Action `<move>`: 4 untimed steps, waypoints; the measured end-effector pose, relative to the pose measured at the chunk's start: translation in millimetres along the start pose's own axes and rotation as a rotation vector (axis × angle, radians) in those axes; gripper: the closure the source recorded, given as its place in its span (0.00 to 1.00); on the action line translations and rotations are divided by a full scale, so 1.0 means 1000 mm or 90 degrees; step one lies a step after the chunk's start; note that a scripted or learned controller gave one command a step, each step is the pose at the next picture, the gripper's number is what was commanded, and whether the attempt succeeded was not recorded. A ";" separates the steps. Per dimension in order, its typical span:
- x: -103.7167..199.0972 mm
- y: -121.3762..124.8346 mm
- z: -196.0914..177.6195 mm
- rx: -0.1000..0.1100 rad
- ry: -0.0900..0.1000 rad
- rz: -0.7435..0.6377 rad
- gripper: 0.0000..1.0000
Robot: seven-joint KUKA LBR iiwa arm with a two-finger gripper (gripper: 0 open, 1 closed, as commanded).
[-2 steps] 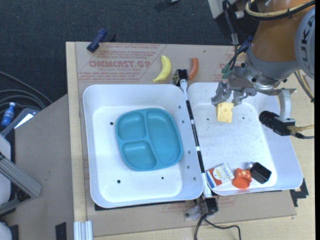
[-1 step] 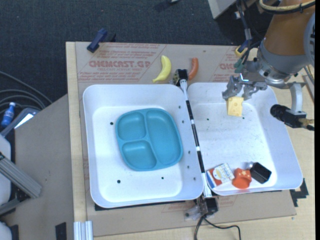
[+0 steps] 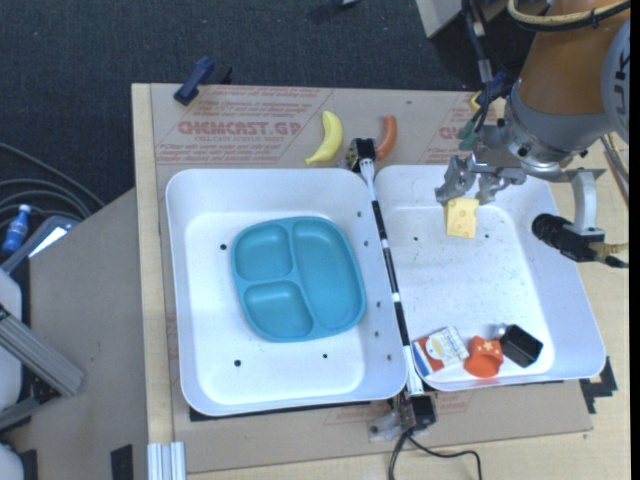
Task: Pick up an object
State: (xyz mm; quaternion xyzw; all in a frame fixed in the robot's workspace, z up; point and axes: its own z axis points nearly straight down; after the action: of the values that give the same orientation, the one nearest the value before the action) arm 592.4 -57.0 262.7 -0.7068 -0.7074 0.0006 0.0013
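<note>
Tool (image 3: pixel 468 190), over the right bin (image 3: pixel 560 298) near its far wall: fingers pinching the top of a yellow cheese wedge (image 3: pixel 462 218), which hangs just below them. Right bin, near edge: red-and-white carton (image 3: pixel 438 350), orange toy (image 3: pixel 484 358), black block (image 3: pixel 521 345). Left bin (image 3: pixel 200 348): blue divided tray (image 3: pixel 297 277). Tabletop behind the bins: banana (image 3: pixel 326 138), orange carrot (image 3: pixel 386 136), board printed "CHEMCAST GP" (image 3: pixel 240 126).
</note>
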 end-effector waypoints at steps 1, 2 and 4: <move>0.009 -0.004 -0.003 -0.001 0.000 0.000 1.00; 0.018 0.005 0.000 -0.002 -0.001 0.000 1.00; 0.047 -0.073 -0.011 0.000 0.000 0.000 1.00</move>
State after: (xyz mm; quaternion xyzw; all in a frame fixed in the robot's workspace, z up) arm 519.3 -9.6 274.1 -0.7069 -0.7073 0.0006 0.0014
